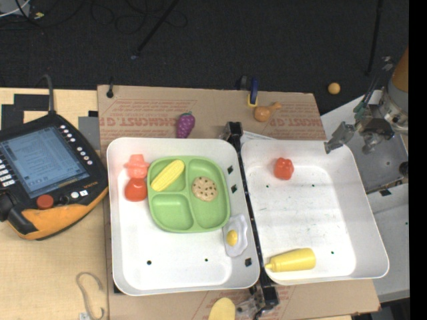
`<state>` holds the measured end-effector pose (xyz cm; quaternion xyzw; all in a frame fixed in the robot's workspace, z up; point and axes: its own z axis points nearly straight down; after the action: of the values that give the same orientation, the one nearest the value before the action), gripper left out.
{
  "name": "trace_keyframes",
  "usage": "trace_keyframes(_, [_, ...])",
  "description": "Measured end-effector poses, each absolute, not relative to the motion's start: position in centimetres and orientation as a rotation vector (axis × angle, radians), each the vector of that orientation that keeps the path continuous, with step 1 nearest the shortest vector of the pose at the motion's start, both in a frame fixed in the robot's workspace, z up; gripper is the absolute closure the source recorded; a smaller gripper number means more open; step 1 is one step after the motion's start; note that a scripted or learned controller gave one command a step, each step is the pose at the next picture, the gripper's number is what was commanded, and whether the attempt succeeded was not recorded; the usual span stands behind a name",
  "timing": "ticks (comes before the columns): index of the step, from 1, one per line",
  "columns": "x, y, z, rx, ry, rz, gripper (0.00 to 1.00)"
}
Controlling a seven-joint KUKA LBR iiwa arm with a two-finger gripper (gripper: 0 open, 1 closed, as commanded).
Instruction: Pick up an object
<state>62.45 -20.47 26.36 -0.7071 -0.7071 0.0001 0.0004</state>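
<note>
In the right bin [360,199] a small red pepper [283,169] lies near the far side and a yellow bottle [291,260] lies at the near left corner. The left bin [127,259] holds a green divided plate [180,215] bearing a corn cob [166,175] and a cookie [204,189]. A red and pink toy [136,179] stands left of the plate, and a fried egg [232,237] lies at its near right. My gripper [353,139] hangs above the right bin's far right corner, open, with nothing between its fingers.
Behind the bins on the cardboard lie purple grapes [185,124] and an orange pear-shaped toy [265,111]; an orange ball [333,88] sits further back. A yellow toy [222,309] lies in front of the bins. A control pendant [47,172] rests on the bench at the left.
</note>
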Motion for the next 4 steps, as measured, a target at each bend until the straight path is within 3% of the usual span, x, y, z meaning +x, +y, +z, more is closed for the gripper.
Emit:
trace_keyframes(3, [62.4, -19.5, 8.7, -2.211, -2.225, 0.003, 0.00])
trace_keyframes(4, [62.5, -19.5, 10.1, -2.213, -2.227, 0.000, 1.00])
